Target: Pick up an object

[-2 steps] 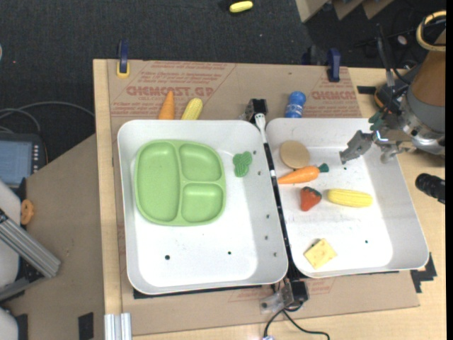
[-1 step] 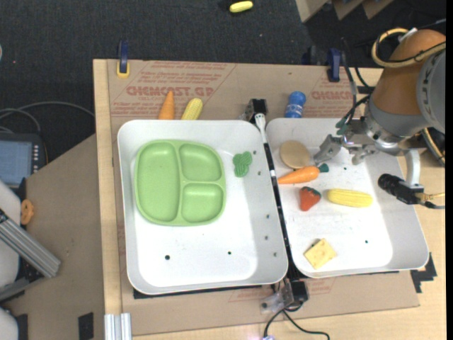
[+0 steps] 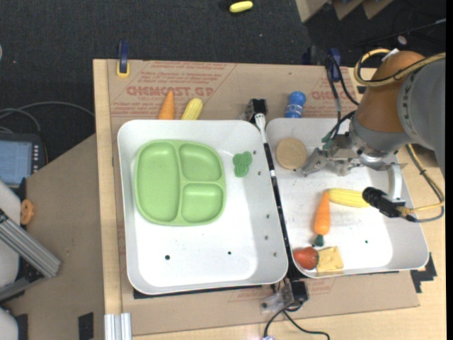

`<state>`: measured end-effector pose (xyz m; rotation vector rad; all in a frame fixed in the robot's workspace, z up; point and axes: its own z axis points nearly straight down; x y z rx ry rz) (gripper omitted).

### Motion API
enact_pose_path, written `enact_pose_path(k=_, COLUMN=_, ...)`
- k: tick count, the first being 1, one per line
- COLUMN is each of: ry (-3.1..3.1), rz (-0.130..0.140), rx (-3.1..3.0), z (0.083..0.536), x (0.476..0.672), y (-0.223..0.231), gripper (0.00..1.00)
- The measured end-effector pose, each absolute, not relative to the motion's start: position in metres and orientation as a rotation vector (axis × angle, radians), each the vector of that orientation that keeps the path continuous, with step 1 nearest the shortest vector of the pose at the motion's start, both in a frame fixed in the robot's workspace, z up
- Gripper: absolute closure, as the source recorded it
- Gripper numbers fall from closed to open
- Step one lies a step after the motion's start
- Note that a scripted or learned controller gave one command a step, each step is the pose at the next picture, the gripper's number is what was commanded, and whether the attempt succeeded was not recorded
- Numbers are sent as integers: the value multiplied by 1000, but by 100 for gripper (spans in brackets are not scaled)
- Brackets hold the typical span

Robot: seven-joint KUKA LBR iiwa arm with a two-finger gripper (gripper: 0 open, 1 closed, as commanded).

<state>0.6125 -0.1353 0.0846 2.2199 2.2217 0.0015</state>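
We see the gripper (image 3: 320, 163) low in the right bin (image 3: 396, 257), near its back-left corner; whether it is spread or closed we cannot tell. Just beside it to the left lies a round tan disc (image 3: 290, 152). Nearer the front lie a yellow corn cob (image 3: 347, 197), an orange carrot (image 3: 323, 215), a red tomato (image 3: 306, 257) and a yellow wedge (image 3: 330, 260). The left bin (image 3: 205, 264) holds a green divided plate (image 3: 180, 182) and a green broccoli piece (image 3: 243, 163).
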Motion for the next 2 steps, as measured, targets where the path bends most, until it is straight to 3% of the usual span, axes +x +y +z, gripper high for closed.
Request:
enact_pose_path(k=1, ry=2224, rz=-4, rx=2227, z=84, x=567, y=-128, gripper=0)
enact_pose_path(k=2, ry=2223, rz=3, rx=2215, z=85, x=602, y=-92, gripper=0)
